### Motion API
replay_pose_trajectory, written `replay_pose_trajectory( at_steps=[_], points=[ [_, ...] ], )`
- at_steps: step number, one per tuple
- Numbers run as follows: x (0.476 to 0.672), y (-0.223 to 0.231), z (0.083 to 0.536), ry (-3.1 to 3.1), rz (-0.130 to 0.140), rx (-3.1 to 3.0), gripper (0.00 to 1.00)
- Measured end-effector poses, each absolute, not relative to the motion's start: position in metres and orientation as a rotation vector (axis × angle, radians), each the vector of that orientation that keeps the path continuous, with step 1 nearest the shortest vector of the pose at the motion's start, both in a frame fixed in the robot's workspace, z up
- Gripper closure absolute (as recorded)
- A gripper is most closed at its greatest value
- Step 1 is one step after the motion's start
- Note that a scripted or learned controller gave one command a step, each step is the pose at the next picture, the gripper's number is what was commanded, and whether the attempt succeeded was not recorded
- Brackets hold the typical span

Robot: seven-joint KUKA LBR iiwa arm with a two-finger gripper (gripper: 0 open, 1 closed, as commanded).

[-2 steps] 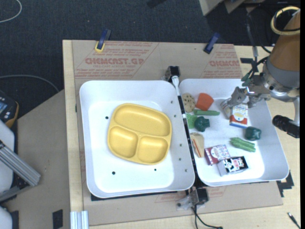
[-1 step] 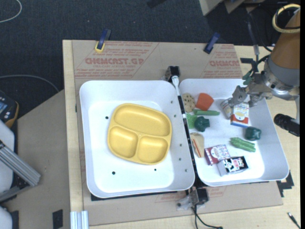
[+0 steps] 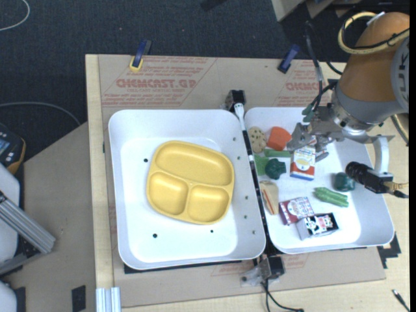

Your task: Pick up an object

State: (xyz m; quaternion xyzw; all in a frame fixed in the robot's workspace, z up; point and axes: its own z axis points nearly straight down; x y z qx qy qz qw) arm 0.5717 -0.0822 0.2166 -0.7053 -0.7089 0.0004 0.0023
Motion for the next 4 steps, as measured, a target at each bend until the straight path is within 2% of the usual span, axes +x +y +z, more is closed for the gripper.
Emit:
replay_pose_trajectory(
  at_steps=[2,3,4],
  points=[
    [0.541,0.032,0.214,-2.225,0.001,-2.211,1.0],
    [0.525,0.036,0.227,-2.221,0.002,-2.216,1.0],
    [0.535,0.025,0.219,-2.22,0.001,-2.223,1.0]
  ],
)
